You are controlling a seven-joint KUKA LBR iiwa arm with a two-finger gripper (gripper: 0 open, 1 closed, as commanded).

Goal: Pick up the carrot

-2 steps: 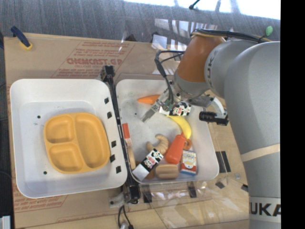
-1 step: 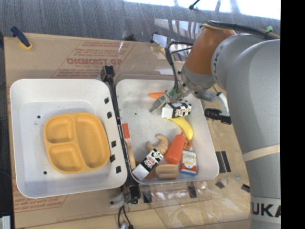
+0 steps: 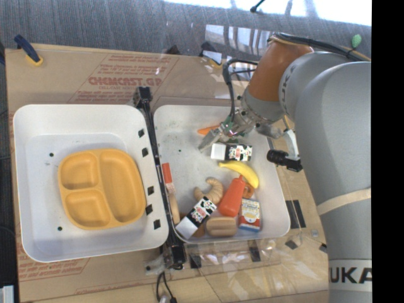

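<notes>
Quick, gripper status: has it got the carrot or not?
Gripper: over the right bin, right by the carrot; cannot tell if it is open, closed or holding anything.

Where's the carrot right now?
The carrot lies near the back of the right-hand bin, its orange tip poking out just left of the pincer, behind the small black-and-white carton and the banana.

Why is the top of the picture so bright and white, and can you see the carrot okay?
In the camera view, daylight glares white along the top edge, washing out detail there. The bins are evenly lit with soft shadows. The carrot is a small, slightly blurry orange sliver by the gripper in the right bin.
</notes>
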